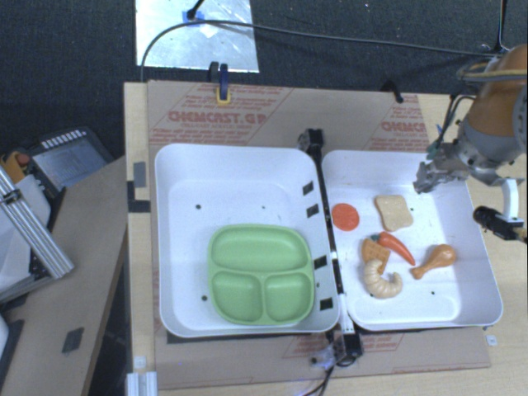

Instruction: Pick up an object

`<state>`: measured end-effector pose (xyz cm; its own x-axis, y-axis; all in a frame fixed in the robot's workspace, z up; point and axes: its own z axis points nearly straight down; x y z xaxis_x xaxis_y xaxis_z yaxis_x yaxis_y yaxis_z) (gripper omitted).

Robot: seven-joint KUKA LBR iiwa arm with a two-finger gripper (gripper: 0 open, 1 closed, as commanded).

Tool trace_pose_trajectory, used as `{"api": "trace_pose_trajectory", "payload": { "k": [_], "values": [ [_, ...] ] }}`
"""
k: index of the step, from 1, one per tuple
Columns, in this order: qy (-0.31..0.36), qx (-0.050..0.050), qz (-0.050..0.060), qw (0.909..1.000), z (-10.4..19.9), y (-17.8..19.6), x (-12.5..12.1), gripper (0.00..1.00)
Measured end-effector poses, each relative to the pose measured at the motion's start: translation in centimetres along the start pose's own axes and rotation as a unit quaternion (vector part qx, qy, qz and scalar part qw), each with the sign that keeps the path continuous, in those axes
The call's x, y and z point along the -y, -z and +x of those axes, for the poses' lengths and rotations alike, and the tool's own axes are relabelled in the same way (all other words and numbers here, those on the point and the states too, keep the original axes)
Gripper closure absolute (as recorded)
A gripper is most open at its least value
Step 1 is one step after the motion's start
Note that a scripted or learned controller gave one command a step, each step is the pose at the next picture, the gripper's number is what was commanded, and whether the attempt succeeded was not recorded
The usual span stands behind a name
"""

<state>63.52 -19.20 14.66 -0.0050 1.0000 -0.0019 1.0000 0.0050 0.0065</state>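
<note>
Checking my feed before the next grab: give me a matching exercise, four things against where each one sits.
Things:
1. green tray
2. tomato slice
3. drumstick
4. gripper

Places:
A. right bin, next to the divider
B. above the right bin's far right corner
C. left bin, near side
D. right bin, towards its right wall

Pairs: 1-C, 2-A, 3-D, 4-B

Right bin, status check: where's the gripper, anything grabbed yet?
Gripper over the right bin, far corner, nothing seen in it. Bread slice, tomato slice, chili, drumstick, shrimp lying loose. Path clear.
</note>
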Motion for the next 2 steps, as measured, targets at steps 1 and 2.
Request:
{"api": "trace_pose_trajectory", "payload": {
  "k": [1, 2],
  "values": [
    [0.000, 0.000, 0.000, 1.0000, 0.0, 6.5, -0.3, 1.00],
    [0.001, 0.000, -0.001, 1.0000, -0.1, 12.0, -0.5, 1.00]
  ]
}}
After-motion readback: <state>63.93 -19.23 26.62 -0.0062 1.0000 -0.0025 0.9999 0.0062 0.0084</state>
